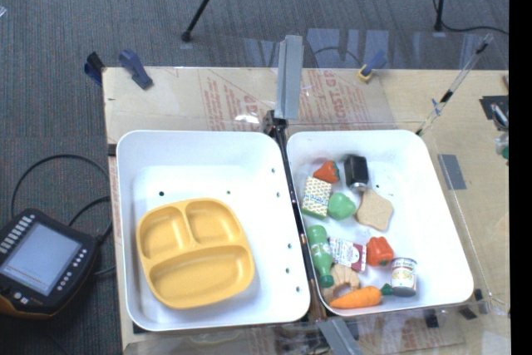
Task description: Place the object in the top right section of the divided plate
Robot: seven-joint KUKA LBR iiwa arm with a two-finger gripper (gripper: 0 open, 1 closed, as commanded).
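A yellow divided plate (196, 253) lies in the left white bin (150, 154), with two small sections at its far side and one large section near the front. All three sections look bare. The right white bin (416, 154) holds several toy foods: a slice of bread (376, 211), a green piece (341, 205), a patterned box (317, 196), a black item (356, 170), a red-orange piece (327, 172), a green bottle (319, 249), a red pepper (379, 250), a small can (404, 275) and a carrot (360, 298).
A grey upright post (289, 83) stands behind the gap between the bins. A teach pendant (37, 260) lies on the floor at the left. Blue clamps (133, 67) sit at the bench's far left edge. Tripod legs cross the carpet behind.
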